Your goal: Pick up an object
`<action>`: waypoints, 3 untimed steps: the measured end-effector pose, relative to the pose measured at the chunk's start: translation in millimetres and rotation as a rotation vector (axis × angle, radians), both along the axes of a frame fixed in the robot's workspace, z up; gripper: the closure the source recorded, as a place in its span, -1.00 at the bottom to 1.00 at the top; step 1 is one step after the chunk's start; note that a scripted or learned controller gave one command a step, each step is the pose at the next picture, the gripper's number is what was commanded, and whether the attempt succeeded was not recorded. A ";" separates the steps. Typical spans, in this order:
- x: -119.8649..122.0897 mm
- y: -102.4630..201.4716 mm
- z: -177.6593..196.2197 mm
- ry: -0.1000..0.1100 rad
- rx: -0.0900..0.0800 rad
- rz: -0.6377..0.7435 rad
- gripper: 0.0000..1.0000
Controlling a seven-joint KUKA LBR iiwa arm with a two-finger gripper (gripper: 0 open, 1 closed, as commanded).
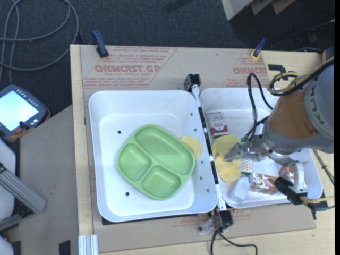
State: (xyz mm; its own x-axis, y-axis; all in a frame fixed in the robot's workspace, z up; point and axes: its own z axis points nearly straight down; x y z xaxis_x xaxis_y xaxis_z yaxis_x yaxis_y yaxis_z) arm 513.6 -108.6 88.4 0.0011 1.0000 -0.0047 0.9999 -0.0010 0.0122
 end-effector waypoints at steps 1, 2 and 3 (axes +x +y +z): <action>-3.5 -8.2 -0.1 0.002 0.004 0.001 -1.00; -2.3 -8.5 10.7 -0.002 0.002 0.000 1.00; -2.0 -8.3 20.3 -0.004 0.002 0.000 1.00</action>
State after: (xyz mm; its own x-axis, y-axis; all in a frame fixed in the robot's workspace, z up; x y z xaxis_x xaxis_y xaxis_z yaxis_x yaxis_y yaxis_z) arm 511.6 -116.9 108.7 0.0008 1.0000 -0.0029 0.9999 -0.0008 0.0159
